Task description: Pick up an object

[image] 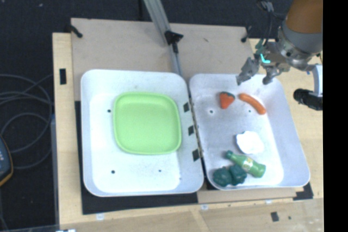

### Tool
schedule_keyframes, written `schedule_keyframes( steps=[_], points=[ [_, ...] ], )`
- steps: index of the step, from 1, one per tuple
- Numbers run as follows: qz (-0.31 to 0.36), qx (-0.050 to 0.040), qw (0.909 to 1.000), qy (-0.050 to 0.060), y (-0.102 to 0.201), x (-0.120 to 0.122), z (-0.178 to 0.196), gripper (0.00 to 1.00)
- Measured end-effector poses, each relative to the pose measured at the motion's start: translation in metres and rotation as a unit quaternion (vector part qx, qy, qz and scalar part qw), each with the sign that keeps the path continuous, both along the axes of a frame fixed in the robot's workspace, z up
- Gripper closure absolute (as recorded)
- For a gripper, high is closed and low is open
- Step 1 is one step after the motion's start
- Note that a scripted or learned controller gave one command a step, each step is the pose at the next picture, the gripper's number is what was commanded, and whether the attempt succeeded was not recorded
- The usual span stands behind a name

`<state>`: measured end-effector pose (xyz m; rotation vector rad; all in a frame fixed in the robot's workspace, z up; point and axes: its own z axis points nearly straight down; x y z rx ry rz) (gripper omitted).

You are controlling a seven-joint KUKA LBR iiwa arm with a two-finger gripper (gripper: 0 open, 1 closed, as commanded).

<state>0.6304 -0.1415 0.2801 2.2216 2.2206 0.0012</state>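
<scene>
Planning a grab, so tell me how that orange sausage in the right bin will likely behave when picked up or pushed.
The sausage looks rounded and elongated, so a sideways push may roll it. Its smooth look suggests it could slip out of the jaws unless gripped across the middle. It seems a small toy, probably light and stiff. The gripper hangs open just above it.

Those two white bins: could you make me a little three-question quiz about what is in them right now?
1. True or false: the green plate lies in the right bin.
2. Which bin is the gripper above? A) the left bin B) the right bin
3. Fill in: the orange sausage lies beside a small ___ toy, a strawberry perhaps.

Key
1. False: the plate lies in the left bin.
2. B: it hangs over the far edge of the right bin, fingers spread, with nothing between them.
3. Red. Nearer the camera lie a white lump, a green bottle and a dark green piece.
</scene>
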Motion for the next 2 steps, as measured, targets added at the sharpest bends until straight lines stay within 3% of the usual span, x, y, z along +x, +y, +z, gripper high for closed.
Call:
schedule_keyframes(
  steps=[1,2],
  points=[
    [0.000,0.0000,1.0000,0.000,0.000,0.000,0.000,0.00],
    [-0.001,-0.0001,1.0000,0.002,-0.009,-0.003,-0.058,0.00]
  ],
)
